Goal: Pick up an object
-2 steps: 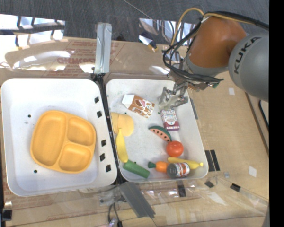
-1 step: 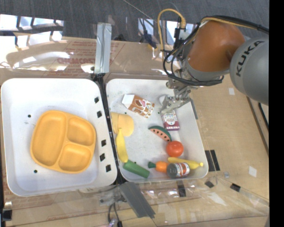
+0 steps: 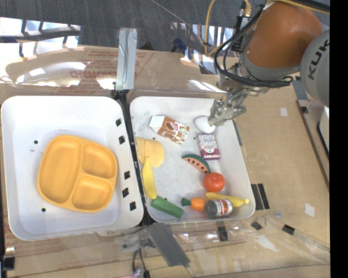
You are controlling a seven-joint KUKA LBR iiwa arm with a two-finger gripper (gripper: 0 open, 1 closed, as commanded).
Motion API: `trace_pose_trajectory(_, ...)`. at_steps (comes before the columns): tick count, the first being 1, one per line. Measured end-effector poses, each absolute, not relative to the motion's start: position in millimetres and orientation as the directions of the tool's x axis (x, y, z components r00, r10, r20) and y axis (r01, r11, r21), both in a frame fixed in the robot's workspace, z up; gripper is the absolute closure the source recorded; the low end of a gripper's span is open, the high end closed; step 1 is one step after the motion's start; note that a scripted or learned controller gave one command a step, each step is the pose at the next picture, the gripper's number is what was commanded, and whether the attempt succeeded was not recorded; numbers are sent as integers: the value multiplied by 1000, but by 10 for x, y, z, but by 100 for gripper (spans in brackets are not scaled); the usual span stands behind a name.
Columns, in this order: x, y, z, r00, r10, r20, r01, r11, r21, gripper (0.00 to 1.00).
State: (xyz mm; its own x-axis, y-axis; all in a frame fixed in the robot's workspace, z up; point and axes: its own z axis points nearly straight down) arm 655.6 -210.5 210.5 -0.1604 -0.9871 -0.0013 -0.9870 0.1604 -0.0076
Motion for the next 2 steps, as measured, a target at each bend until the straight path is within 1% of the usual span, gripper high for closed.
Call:
trace_pose_trajectory(1, 6571, -2069, 1535, 141, -990, -4, -990, -141, 3, 100)
trace_pose_trajectory(2, 5894, -2012, 1365, 403, -915, -6, -915, -403, 5, 100)
